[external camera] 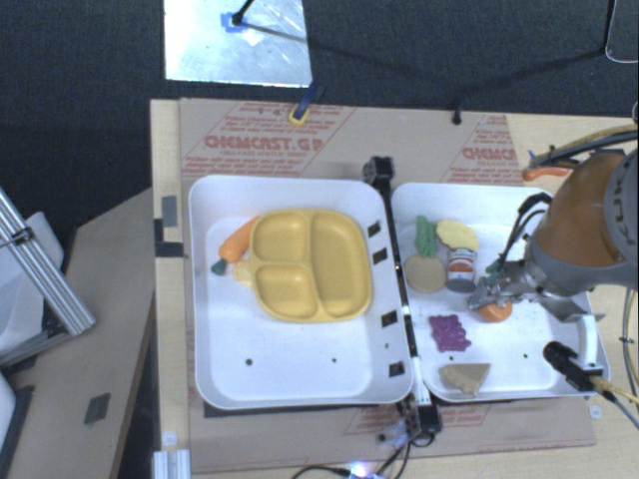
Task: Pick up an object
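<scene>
Hidden, cropped and unclear parts

The arm (599,218) is cut off by the right edge, so its upper links cannot be seen. The gripper (489,295) is too small and blurred for the finger positions to be judged, and the orange object (496,311) beneath it is partly covered, so contact cannot be confirmed. The carrot (236,240) is partly tucked under the rim of the yellow divided plate (305,264). The label on the small can (460,265) is too small to be read. The right wall of the right bin (519,382) is largely hidden behind the arm. The metal frame (40,277) is cropped by the left edge.
</scene>
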Controlling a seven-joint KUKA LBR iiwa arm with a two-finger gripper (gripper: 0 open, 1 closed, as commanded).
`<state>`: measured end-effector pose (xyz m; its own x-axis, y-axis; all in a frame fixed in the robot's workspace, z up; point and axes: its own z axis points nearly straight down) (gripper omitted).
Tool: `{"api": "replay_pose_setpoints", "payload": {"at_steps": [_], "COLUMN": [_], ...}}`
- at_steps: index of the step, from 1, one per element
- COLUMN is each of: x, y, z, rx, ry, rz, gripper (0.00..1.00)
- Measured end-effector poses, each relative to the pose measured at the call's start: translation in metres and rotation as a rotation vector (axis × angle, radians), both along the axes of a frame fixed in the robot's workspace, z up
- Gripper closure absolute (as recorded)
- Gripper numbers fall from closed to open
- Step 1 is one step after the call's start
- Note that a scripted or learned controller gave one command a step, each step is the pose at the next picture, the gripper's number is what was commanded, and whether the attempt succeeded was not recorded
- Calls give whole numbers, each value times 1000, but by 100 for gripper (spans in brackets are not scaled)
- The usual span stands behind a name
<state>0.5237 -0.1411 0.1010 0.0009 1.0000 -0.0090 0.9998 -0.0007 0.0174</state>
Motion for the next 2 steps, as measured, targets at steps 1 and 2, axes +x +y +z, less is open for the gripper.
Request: {"api": "replay_pose_setpoints", "payload": {"at_steps": [1, 2], "x": [11, 18], "y": [1, -6], "z": [49, 111], "rx": [8, 7], "ry": [12, 9], "rz": [5, 5], "gripper": [100, 100]}}
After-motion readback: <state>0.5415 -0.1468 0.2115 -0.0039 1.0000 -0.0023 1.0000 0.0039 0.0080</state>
